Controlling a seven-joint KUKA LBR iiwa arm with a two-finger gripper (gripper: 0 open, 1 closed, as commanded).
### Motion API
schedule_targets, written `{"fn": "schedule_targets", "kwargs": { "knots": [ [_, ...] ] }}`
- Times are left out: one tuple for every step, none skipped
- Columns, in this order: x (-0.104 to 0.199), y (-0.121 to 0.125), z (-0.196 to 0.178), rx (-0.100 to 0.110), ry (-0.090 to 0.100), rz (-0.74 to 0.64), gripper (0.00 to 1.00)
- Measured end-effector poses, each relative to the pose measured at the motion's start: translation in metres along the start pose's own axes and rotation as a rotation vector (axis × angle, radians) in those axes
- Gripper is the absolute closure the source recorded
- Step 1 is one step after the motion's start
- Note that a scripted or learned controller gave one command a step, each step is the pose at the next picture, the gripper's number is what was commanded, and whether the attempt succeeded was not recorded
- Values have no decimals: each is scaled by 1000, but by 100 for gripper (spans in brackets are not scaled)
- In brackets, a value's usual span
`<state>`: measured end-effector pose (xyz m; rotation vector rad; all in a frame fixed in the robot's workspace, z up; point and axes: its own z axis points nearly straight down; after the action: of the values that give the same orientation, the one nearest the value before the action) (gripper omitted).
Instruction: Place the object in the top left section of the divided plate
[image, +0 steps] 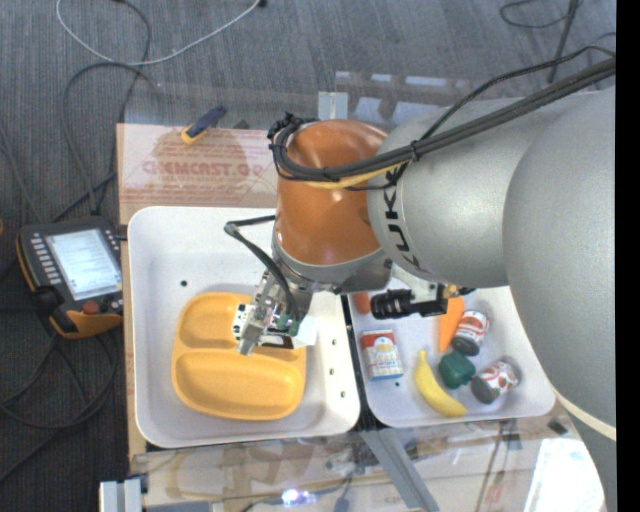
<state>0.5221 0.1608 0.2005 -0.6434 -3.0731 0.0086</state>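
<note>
The grey arm (500, 190) with its orange band (325, 195) is reaching in over the two white bins, and its jaws (262, 328) are hanging over the yellow divided plate (238, 380), which is lying in the left bin (150, 300) toward that bin's near edge. The jaws are sitting above the plate's far right part, beside the ridge that splits the upper sections from the long lower one. A small white and green object (290, 325) is showing right at the jaws, over the plate's far right section, but whether the jaws are pinching it, spread or pressed together cannot be told, since the wrist is covering them.

In the right bin (535, 400), a white carton with a red label (381, 356) is lying near the left edge, a banana (436, 388) is lying toward the near edge, a dark green item (456, 370) is sitting just beside it, and two red and white cans (470, 330) (496, 380) are lying toward the right edge, with an orange carrot-like piece (451, 322) touching the farther can.

A handheld control pendant (72, 272) is resting off the surface's left edge.
</note>
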Motion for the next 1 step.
{"fn": "schedule_targets", "kwargs": {
  "knots": [
    [-8, 36, -2, -4, 4, 0, 100]
  ]
}}
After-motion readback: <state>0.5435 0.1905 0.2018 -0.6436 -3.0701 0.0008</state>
